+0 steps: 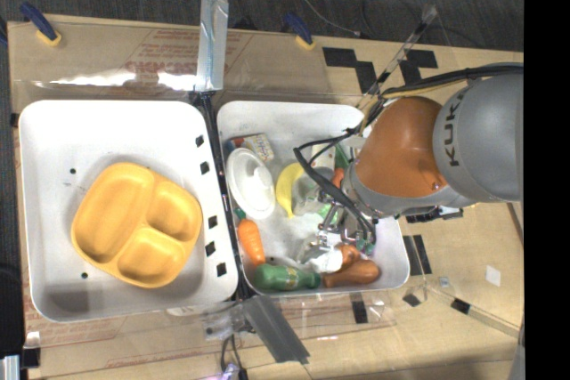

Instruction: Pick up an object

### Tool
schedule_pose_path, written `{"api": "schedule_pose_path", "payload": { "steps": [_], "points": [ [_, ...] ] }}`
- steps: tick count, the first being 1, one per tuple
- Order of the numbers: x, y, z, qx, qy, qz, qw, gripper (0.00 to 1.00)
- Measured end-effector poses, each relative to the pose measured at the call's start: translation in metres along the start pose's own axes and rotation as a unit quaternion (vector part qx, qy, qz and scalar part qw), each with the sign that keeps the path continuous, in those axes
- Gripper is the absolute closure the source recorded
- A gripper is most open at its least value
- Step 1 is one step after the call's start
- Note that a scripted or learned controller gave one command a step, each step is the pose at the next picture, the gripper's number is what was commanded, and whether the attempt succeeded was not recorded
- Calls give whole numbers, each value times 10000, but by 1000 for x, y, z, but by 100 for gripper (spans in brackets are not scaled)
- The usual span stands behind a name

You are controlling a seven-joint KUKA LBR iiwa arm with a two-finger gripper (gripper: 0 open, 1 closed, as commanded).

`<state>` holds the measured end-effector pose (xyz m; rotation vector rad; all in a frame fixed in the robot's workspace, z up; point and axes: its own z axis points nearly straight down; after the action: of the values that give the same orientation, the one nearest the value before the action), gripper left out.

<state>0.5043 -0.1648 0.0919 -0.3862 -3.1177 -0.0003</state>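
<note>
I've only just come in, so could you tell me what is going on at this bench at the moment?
A grey KUKA arm with an orange band reaches in from the right over the right bin, its gripper down among a clutter of toy food. Around it lie a white bowl, a carrot, a green vegetable and a brown sausage-like piece. I cannot tell whether anything is gripped yet. The left bin holds a yellow divided tray.

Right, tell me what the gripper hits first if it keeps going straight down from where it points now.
Probably the white piece right under the gripper, beside the brown sausage-like toy in the right bin; depth is unclear from above.
</note>
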Motion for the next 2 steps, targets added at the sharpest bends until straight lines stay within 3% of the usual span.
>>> {"api": "schedule_pose_path", "payload": {
  "steps": [1,2],
  "points": [
    [-17,18,-1,3,-15,-1292,9916,0],
    [-20,81,0,12,-8,-440,9990,0]
  ]
}}
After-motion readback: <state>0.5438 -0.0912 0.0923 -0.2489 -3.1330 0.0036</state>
